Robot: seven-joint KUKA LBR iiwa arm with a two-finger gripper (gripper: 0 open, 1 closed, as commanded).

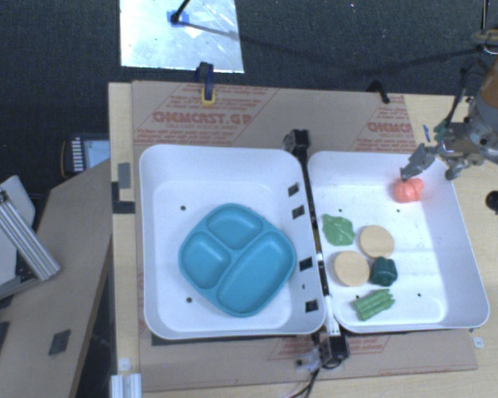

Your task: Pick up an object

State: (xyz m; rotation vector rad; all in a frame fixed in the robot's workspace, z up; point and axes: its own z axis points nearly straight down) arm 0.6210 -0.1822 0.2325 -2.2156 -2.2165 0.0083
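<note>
My gripper [436, 166] hangs over the far right part of the right bin [456, 247], its two fingers spread open with nothing between them. Just below and left of it lies a salmon-pink lump [407, 190] on the bin floor. Nearer the bin's middle are a green leafy piece [339, 230], two tan round discs [376, 241] [349, 268], a dark teal piece [383, 271] and a green ridged piece [373, 303].
The left bin [162, 189] holds a blue divided plate [236, 259]. A black clip divider [303, 222] runs between the bins. Cardboard [232, 114] lies under both bins, and a metal rail [12, 230] stands at the left.
</note>
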